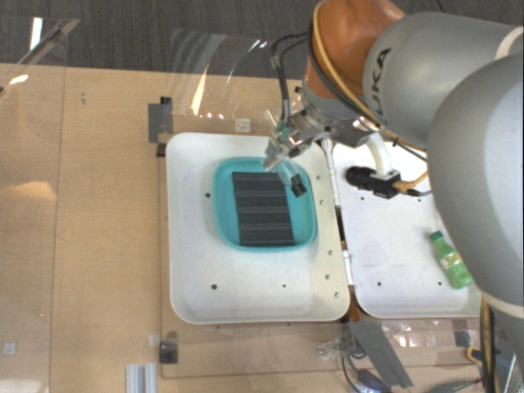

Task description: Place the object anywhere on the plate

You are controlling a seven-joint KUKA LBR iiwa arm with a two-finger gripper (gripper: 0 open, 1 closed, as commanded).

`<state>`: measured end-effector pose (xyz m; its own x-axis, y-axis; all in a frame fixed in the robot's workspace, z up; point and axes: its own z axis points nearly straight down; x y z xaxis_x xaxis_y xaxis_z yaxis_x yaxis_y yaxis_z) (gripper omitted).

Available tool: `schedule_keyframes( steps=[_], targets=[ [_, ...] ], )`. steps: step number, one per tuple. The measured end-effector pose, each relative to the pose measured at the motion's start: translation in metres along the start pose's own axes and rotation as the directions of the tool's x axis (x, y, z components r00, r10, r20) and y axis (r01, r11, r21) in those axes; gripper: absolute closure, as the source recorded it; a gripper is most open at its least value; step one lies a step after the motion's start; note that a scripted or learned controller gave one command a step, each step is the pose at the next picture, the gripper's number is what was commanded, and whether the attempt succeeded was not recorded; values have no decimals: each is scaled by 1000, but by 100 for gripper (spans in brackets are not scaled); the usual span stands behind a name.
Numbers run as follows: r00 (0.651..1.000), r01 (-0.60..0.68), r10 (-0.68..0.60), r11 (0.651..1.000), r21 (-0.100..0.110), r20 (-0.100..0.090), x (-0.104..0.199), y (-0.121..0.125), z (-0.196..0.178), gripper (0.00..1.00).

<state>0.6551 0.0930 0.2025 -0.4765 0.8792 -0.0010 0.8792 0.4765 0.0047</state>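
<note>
The big grey arm (458,137) hangs its gripper (282,158), grip unreadable, over the teal plate (225,219); the flat ribbed dark slab (262,210) looks stiff, best pinched by its edges.

A bulky, smooth-shelled grey KUKA iiwa arm (458,80) with black "KUKA" lettering on its casing, a rounded glossy orange band (352,23) above the wrist, thin black cables looped beside that band, and a small metallic two-finger gripper (282,150) at its tip.
</note>
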Motion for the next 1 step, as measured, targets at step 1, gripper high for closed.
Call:
schedule_keyframes(
  steps=[1],
  targets=[
    [1000, 0, 0, 1000, -1, 1, 0, 0, 0, 0]
  ],
)
